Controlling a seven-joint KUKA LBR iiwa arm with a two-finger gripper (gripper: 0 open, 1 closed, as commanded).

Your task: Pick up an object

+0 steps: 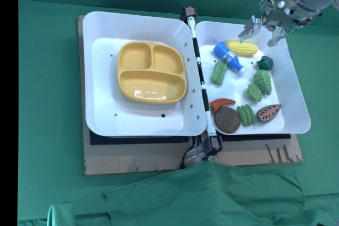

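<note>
Grey pincer spread wide, empty

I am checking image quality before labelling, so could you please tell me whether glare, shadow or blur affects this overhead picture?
In the camera view, lighting is even and soft; a small bright reflection sits on the front compartment of the yellow tray; the toys, such as the blue bottle and corn, look sharp with faint shadows; the gripper is slightly soft at the edges, its fingers spread.
</note>
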